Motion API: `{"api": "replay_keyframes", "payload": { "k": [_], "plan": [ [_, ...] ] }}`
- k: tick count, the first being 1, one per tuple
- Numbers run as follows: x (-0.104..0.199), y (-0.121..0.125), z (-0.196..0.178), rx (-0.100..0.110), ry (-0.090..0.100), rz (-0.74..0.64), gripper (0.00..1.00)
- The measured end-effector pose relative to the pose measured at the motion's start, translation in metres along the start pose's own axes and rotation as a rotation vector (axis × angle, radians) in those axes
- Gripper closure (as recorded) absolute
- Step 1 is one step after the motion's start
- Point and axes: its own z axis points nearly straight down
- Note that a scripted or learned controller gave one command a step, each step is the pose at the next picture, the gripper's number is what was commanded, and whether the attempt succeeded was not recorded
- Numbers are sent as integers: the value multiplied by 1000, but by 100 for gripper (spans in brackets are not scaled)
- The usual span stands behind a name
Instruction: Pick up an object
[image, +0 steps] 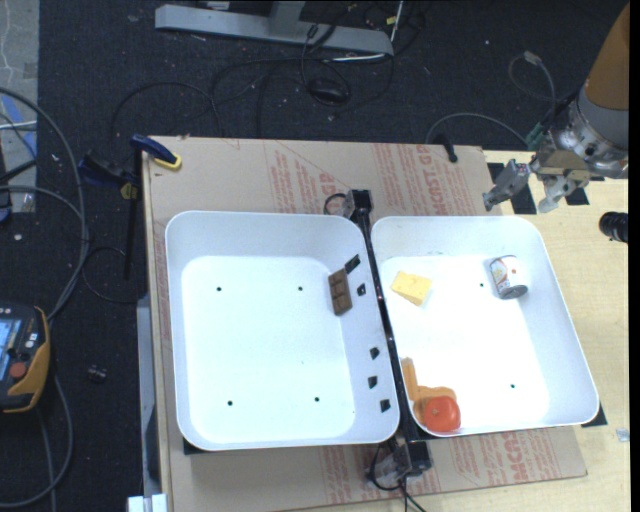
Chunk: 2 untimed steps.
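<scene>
My gripper (526, 192) hangs above the bench past the far right corner of the right bin (560, 330), open with nothing between its fingers. In the right bin a yellow block (411, 288) lies near the far left. A small silver can with a red label (507, 276) lies on its side at the far right. A red ball (438, 412) sits in the near left corner, touching an orange piece (412, 380). A brown bar (341, 293) lies by the right wall of the left bin (200, 330).
The bins' divider carries black clips (376, 352). A yellow and blue clamp (158, 152) grips the board's far left corner. Cables trail across the dark floor behind, and a handheld controller (20, 355) sits at the left.
</scene>
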Motion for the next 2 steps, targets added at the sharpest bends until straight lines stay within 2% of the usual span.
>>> {"api": "replay_keyframes", "payload": {
  "k": [1, 2],
  "plan": [
    [-9, -9, -39, -3, -1, -26, 0],
    [-8, -9, -47, 0, 0, -27, 100]
  ]
}}
